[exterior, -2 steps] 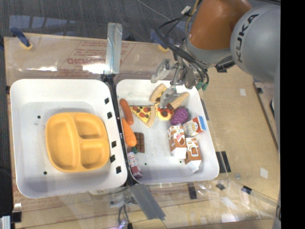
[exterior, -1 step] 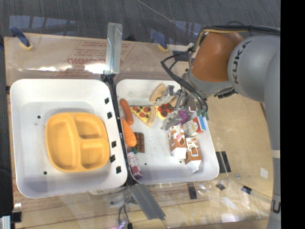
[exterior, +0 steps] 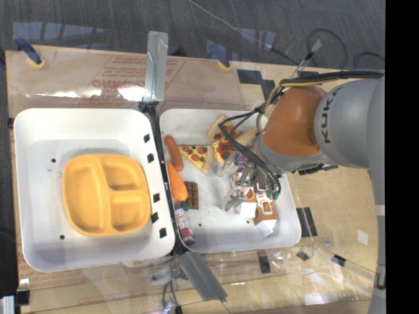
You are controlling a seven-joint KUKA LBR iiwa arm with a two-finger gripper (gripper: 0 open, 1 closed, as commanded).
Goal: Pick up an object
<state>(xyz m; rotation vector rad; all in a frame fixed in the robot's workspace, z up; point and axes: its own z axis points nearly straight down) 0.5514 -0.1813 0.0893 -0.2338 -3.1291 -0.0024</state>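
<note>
Heads up, operator: pick not done as far as view shows. Arm [exterior: 308, 126] hangs over right bin [exterior: 288, 231], gripper [exterior: 247, 183] down low among clutter mid-bin. Can't tell finger state, too tangled and dark. Nothing visibly lifted. Nearest candidates: small carton [exterior: 264, 213] just beside gripper, pizza slice [exterior: 195, 154] and carrot [exterior: 178, 182] further left, hot dog [exterior: 173, 150] near divider. Yellow tray [exterior: 105, 193] sits alone in left bin [exterior: 33, 241]. Grasp plus lift remain, my guess.
</note>
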